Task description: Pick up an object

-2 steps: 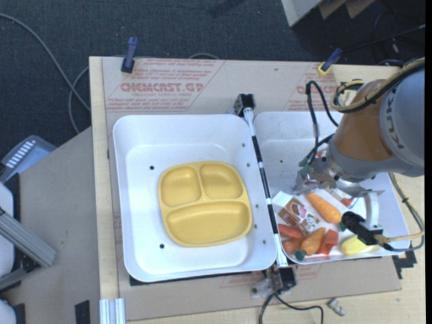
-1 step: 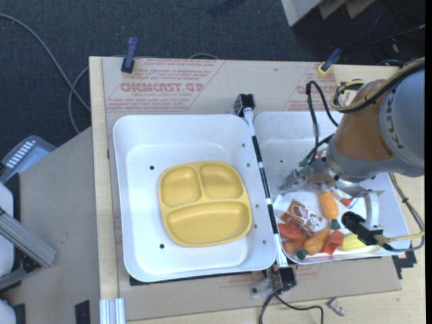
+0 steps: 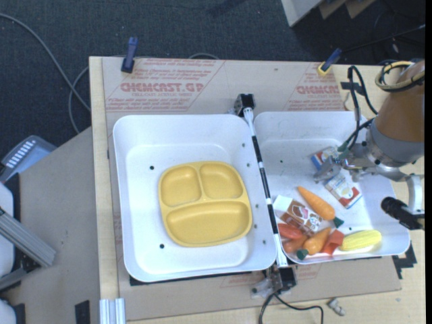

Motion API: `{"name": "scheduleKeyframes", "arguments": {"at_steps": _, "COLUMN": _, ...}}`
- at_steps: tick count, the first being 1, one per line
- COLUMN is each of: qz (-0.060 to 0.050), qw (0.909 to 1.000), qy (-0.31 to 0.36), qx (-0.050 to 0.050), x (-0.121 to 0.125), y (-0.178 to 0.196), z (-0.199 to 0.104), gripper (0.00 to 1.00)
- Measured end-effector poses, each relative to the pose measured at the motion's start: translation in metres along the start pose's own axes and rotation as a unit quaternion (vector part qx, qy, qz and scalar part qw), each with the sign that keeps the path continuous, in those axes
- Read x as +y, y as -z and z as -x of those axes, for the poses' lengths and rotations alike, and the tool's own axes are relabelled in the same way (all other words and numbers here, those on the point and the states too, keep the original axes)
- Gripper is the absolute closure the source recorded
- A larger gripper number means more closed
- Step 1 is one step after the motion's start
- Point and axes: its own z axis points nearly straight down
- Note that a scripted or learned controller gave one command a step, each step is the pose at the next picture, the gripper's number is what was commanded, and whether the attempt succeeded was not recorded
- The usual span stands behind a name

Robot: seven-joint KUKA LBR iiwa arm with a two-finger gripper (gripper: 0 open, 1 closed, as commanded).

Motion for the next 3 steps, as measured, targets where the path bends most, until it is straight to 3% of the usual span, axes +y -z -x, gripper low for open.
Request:
{"name": "scheduleKeyframes", "arguments": {"at_steps": 1, "qz": -0.002, "qw": 1.0000, "qy": 0.001, "qx": 0.001, "x": -0.025, "y": -0.053, "z": -0.040, "gripper": 0.00}}
{"name": "scheduleKeyframes", "arguments": {"at_steps": 2, "qz": -0.001, "qw": 1.0000, "qy": 0.000, "qx": 0.001, "x": -0.025, "y": -0.043, "z": -0.040, "gripper": 1.00}}
{"name": "scheduleKeyframes", "arguments": {"at_steps": 3, "qz": 0.000, "qw": 1.0000, "qy": 0.001, "qx": 0.002, "x": 0.020, "y": 0.053, "z": -0.118, "gripper": 1.00}}
